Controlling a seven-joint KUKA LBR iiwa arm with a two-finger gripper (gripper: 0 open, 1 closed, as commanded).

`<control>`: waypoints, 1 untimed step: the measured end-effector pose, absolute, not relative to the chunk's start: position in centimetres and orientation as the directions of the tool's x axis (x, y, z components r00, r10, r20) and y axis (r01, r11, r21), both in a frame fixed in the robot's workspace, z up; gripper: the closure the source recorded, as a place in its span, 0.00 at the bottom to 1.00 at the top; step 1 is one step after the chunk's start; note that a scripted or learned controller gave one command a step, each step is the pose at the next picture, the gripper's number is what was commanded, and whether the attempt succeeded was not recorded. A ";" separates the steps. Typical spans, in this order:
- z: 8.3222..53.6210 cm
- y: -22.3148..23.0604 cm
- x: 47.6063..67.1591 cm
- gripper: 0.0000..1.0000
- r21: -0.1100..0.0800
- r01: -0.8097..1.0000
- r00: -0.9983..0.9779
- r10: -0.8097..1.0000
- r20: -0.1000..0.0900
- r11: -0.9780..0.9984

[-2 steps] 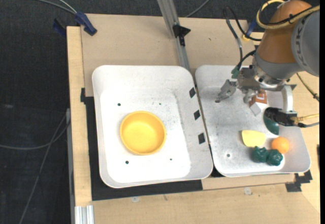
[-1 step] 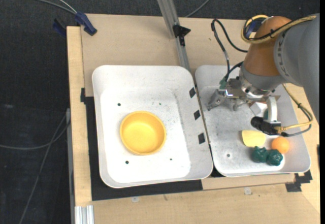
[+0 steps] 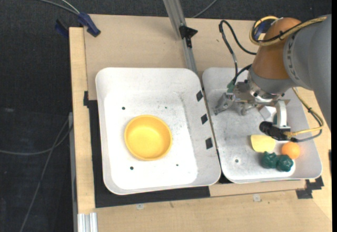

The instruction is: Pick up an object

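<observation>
The grey arm with its orange band [image 3: 274,54] reaches in over the right-hand shallow white bin [image 3: 231,141], and its two-finger gripper [image 3: 239,102] hangs low over the upper half of that bin; whether it is clenched or released cannot be told from this slanted view, and nothing can be seen held in it. Taking the right-hand bin as the landmark, a small cluster of things lies in its lower right corner: a pale yellow wedge-shaped piece [image 3: 261,143] sits nearest the bin's middle, a small orange ball [image 3: 290,150] lies just beside it toward the bin's right wall, and a dark green knobbly lump [image 3: 277,161] lies just below both, close to the bin's lower rim. A black part of the arm's tooling [image 3: 271,130] reaches down just above the yellow piece. Across the bin's left wall stands the second shallow white bin [image 3: 142,81], and in its lower middle rests a round yellow plastic bowl [image 3: 148,137], upright, well apart from the cluster and from the gripper
</observation>
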State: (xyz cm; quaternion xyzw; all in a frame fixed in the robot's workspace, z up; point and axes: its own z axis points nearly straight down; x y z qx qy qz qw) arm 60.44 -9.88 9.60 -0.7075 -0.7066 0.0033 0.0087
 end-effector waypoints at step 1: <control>10.8 -9.8 60.6 1.00 -0.014 1.000 0.002 1.000 0.010 -0.002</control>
